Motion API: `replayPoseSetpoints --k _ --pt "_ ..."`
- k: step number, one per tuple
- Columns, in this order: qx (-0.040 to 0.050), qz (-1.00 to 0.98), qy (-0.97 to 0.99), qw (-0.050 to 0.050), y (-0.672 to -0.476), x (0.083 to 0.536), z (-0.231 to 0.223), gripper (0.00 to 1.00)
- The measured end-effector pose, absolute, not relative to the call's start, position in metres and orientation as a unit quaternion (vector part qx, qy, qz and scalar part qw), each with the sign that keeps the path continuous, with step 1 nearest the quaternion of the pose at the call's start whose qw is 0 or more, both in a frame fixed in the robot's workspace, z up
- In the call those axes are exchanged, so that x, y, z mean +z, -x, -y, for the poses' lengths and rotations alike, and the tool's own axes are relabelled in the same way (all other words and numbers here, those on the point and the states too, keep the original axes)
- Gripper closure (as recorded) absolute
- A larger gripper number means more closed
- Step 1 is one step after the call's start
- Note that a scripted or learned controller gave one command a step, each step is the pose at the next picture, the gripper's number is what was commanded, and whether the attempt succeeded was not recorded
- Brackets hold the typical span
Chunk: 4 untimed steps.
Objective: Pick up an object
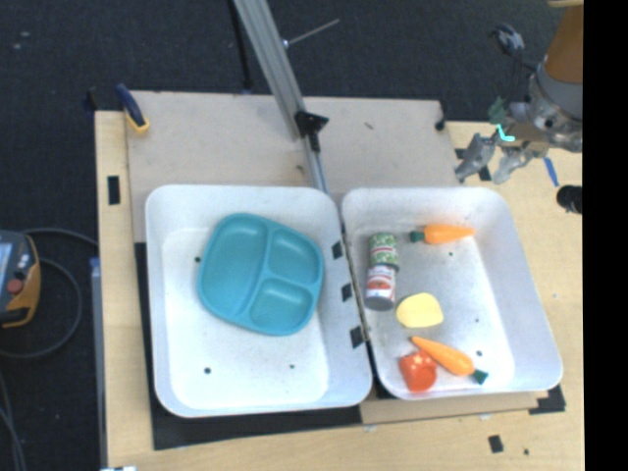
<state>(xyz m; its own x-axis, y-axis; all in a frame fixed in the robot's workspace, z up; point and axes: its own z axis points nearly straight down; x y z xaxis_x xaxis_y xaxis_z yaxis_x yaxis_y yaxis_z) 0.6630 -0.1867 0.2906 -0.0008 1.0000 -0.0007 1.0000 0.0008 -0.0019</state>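
Observation:
My gripper (488,162) hangs above the bench just beyond the far right corner of the right bin (530,292), its two fingers spread open with nothing between them. Inside that bin lie a small carrot (444,233) near the far wall, a can with a green and white label (382,268) on its side, a yellow lemon-like piece (419,311), a larger carrot (446,356) and a red pepper-like piece (418,372) at the near edge. All of them rest apart from the gripper.
The left bin (177,361) holds a teal divided plate (261,274). A slanted metal bar (275,62) with a black clamp crosses the back of the bench toward the seam between the bins. A blue and yellow tool (132,110) lies at the bench's far left corner.

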Motion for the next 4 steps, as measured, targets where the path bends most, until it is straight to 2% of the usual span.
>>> replayPoseSetpoints --k 1,4 --pt "-0.0001 0.708 0.707 -0.001 -0.664 0.293 0.187 0.00" --pt "0.0018 0.707 0.708 0.000 -0.646 0.149 0.202 0.00"
